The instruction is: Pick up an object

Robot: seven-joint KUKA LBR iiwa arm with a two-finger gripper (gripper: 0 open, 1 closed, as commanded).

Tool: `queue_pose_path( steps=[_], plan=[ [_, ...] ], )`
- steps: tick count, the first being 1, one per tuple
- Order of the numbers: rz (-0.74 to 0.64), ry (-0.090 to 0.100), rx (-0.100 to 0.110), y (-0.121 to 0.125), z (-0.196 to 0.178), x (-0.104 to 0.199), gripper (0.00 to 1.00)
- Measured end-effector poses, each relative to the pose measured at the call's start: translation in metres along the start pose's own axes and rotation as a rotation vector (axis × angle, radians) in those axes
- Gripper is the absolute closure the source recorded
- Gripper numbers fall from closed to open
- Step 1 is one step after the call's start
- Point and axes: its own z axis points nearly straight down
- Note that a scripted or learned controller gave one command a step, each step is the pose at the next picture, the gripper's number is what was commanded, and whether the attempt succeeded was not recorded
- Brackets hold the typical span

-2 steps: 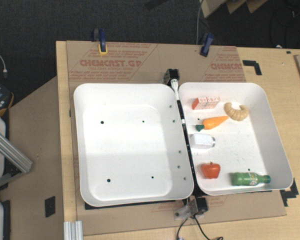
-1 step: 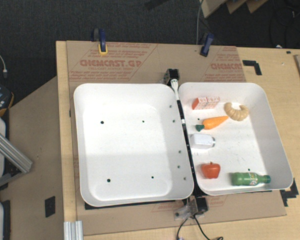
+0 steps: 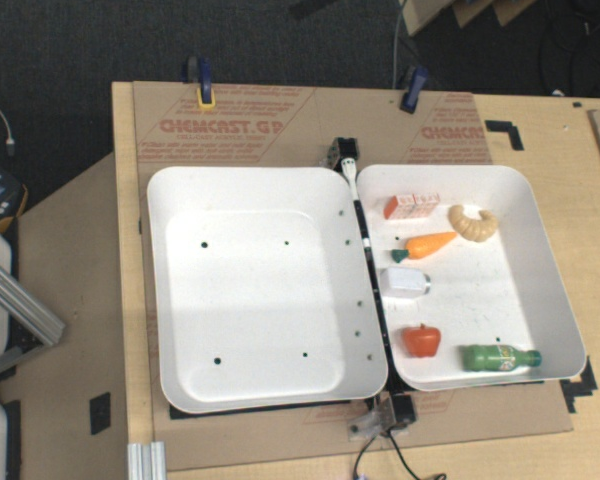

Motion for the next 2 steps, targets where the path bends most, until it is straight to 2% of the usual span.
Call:
queue_pose_path(
  steps=[1, 2],
  plan=[
    [0.005, -0.004, -0.008, 0.0, -0.004, -0.003, 0.0],
    [-0.006, -0.003, -0.017, 0.0, -0.075, 0.1, 0.0]
  ],
)
